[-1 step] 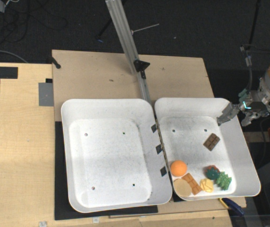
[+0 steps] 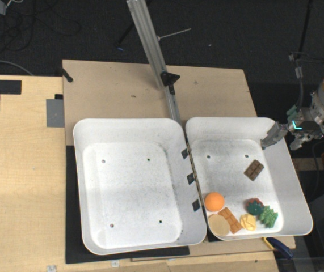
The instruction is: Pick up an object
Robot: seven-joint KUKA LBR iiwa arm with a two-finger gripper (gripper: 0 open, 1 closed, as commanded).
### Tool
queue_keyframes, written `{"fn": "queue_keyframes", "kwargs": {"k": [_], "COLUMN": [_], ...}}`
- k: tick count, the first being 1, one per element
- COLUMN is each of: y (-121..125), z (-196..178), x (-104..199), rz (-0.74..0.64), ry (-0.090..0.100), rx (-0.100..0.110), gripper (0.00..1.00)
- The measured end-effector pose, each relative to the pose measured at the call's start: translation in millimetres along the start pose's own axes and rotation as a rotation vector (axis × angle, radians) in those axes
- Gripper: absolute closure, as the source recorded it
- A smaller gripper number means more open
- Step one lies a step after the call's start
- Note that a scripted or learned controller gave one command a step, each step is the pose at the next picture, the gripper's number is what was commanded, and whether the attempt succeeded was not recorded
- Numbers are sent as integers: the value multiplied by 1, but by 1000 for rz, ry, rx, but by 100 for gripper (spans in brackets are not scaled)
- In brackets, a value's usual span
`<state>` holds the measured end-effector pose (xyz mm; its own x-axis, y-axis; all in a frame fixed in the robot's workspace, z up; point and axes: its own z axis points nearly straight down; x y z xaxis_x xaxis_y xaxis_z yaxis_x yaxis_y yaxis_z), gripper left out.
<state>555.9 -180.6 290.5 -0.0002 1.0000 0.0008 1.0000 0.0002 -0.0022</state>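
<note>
Hand (image 2: 282,135) at right bin's far-right rim, spread; brown block (image 2: 254,170) below-left, apart.

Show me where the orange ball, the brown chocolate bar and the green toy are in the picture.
orange ball (image 2: 214,201), camera view, centre of the ball.
brown chocolate bar (image 2: 254,170), camera view, middle of its top face.
green toy (image 2: 268,216), camera view, middle of its leafy body.
</note>
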Motion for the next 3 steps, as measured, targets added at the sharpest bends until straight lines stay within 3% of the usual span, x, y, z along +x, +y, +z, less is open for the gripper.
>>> {"fn": "queue_keyframes", "kwargs": {"k": [3], "y": [-9], "z": [154], "x": [-16], "rz": [2], "ry": [2], "rx": [6], "gripper": [0]}}
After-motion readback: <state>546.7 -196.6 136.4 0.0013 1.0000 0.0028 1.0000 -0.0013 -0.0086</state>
